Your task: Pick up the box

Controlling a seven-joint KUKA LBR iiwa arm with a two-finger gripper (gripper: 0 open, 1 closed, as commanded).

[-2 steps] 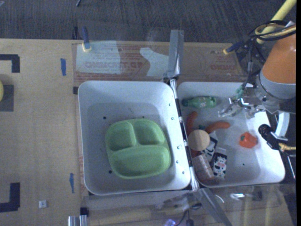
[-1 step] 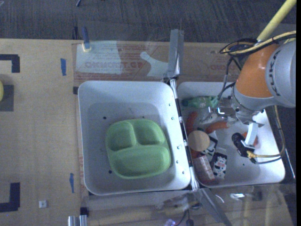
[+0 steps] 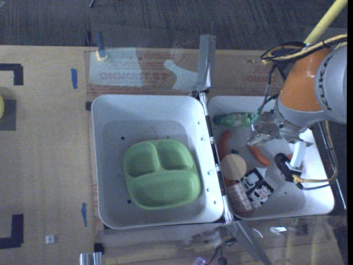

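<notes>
The box (image 3: 258, 185), small with black and white print, lies flat near the front of the right bin (image 3: 320, 200). A brownish packet (image 3: 239, 196) rests against its left side. My gripper (image 3: 262, 138) hangs over the middle of the right bin, under the orange band (image 3: 300, 90) of the arm. It is above and behind the box, apart from it, close over an orange carrot-like piece (image 3: 259, 155). Nothing shows between its fingers.
The right bin also holds a green bottle (image 3: 237, 118) at the back, a red piece (image 3: 223, 142) by the left wall and a round tan object (image 3: 233, 166). A black part with a yellow cable (image 3: 285, 168) hangs by the wrist. A green divided plate (image 3: 161, 173) lies in the left bin (image 3: 110, 126).
</notes>
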